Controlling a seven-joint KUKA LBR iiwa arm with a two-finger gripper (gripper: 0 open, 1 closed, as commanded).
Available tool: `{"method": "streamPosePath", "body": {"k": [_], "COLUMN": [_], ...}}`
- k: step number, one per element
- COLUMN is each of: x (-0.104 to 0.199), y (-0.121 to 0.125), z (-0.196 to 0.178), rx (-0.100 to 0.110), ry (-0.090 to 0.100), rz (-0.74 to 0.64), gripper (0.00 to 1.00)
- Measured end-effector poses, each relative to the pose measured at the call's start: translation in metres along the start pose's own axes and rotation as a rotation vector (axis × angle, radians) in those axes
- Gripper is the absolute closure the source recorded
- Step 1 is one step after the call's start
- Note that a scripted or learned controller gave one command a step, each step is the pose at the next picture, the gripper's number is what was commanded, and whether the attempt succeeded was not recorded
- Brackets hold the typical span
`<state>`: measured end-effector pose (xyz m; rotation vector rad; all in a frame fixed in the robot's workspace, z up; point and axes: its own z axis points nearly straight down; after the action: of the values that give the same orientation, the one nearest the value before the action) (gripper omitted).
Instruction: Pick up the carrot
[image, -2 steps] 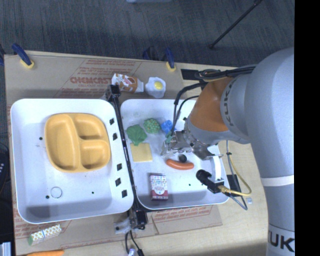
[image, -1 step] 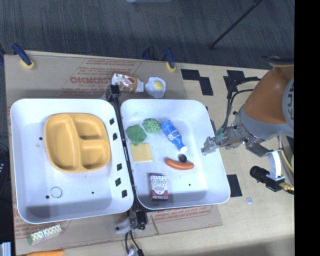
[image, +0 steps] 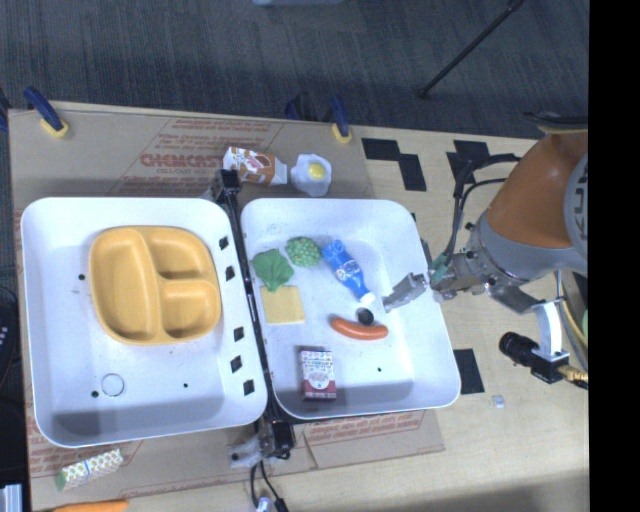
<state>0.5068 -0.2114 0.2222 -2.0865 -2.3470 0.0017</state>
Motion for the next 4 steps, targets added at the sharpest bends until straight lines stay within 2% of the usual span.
{"method": "streamPosePath", "body": {"k": [1, 2, 3, 4], "x": [0.059, 0.059, 0.068, 0.096], "y": [0.021, 0.021, -0.004, 0.008], "z": [0.131, 0.121, 0.121, 0.071], "rx": [0.002, 0.005, 0.005, 0.001], "ry": [0.002, 0.003, 0.003, 0.002], "rz": [0.189, 0.185, 0.369, 0.188], "gripper": [0.00, 1.00, 1.00, 1.00]}}
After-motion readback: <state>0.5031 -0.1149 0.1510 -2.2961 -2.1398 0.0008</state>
